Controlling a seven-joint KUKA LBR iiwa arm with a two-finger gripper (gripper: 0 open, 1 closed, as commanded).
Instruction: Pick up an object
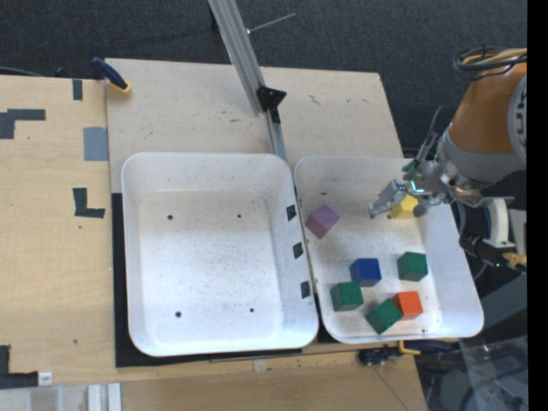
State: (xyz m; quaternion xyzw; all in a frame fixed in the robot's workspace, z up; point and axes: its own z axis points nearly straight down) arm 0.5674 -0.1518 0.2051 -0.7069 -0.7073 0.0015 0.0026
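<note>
The surface is pale plywood with scuffs and small dark marks, lying on dark carpet that fills the top of the view. At 9 o'clock a second wooden panel carries grey and dark tape patches. A blue-and-yellow clamp sits at the plywood's 10 o'clock corner, and a slanted aluminium rail runs down from 12 o'clock to a black bracket near the bins.

Two shallow white bins sit side by side on a black mat. The left bin shows fine dark speckling and four small holes. The right bin holds the blocks: a purple block at its 10 o'clock, a blue block near its middle, three green blocks toward 5 and 6 o'clock, and an orange block touching the lowest green one.

The arm comes in from 3 o'clock, its orange band above the wrist. The gripper is low at the right bin's 2 o'clock, with a yellow block right at the fingers; whether the fingers are open or closed around it I cannot tell.
</note>
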